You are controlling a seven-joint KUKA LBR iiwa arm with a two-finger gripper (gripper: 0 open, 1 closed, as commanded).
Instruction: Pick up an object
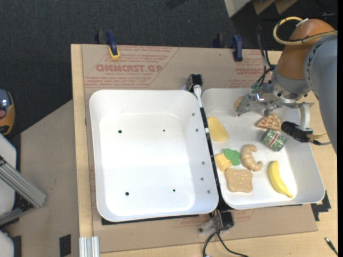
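Observation:
My gripper (254,107) hangs over the far part of the right bin (308,189), below the orange-banded wrist. It is open, its two grey fingers spread apart with nothing between them. Just right of and below it lies a pizza slice (269,122), and beside that a green can (274,140). A pale yellow piece (217,128) rests near the bin's left wall. Toward the front lie a croissant (251,157), a green leafy piece (232,156), a yellow wedge (222,162), a slice of toast (239,180) and a banana (280,178).
The left bin (107,111) sits beside the right one, and their walls meet at a black divider (203,127). Two blue-and-yellow clamps (112,44) hold the cardboard bench top at the far edge. A black cable part (297,131) reaches over the right bin's rim.

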